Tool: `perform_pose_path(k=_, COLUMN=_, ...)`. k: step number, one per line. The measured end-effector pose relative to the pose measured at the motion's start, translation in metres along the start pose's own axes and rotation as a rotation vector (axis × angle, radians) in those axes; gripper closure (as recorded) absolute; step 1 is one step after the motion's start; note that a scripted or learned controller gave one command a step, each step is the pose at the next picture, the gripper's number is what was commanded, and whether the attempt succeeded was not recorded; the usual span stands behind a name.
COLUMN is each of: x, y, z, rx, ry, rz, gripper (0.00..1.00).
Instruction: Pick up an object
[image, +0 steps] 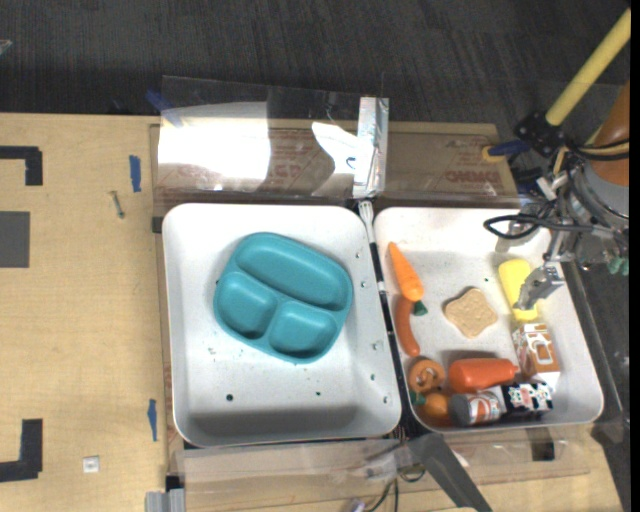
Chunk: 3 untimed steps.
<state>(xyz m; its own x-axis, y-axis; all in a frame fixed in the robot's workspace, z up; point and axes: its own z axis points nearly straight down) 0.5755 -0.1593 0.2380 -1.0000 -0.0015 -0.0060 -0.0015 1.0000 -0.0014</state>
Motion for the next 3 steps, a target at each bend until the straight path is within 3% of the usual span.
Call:
perform_pose_path(k=1, x=0.014, y=-0.066, z=0.100, rx=-0.003, ry=0.012, rz=-0.045, gripper=0.00)
perform_pose_path(k=2, x=0.061, y=-0.064, z=0.143, rx=0.001, ry=-0.004, rz=0.027, gripper=0.00)
perform_pose_path(k=3, x=0.059, y=-0.062, z=0.133, rx=0.003, ry=-0.010, rz=0.025, gripper=1.00)
